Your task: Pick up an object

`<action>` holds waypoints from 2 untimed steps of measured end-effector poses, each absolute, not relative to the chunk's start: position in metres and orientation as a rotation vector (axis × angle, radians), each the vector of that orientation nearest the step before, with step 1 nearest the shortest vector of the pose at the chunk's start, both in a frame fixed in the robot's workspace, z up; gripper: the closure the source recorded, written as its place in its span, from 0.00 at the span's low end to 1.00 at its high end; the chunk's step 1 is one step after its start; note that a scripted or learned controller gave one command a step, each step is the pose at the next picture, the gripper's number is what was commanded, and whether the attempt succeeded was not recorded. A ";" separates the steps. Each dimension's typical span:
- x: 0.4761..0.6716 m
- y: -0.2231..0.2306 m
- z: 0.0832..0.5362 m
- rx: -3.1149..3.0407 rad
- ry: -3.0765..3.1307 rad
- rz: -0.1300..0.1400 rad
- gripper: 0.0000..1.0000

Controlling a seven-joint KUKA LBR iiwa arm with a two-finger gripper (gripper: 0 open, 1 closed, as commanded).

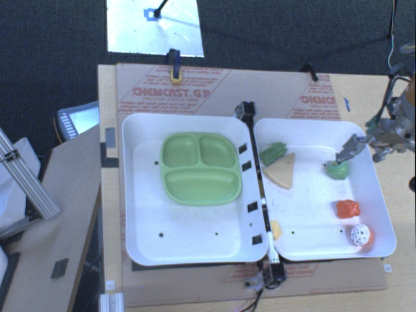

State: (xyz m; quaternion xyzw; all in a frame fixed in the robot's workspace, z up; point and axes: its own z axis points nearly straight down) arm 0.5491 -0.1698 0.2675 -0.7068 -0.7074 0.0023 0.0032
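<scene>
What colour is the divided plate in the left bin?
Pale green: the divided plastic plate has three compartments, clearest in the camera view.

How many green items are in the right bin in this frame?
2: a ridged green piece near the divider at the bin's top left, and a small green item under the hand toward the right wall.

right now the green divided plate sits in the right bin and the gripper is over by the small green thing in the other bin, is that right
Not quite. The camera view shows the green divided plate in the left bin, not the right one. The rest stands: the gripper is by the small green thing in the other bin.
</scene>
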 end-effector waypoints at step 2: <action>0.559 -0.168 0.228 -2.219 -2.224 0.001 0.00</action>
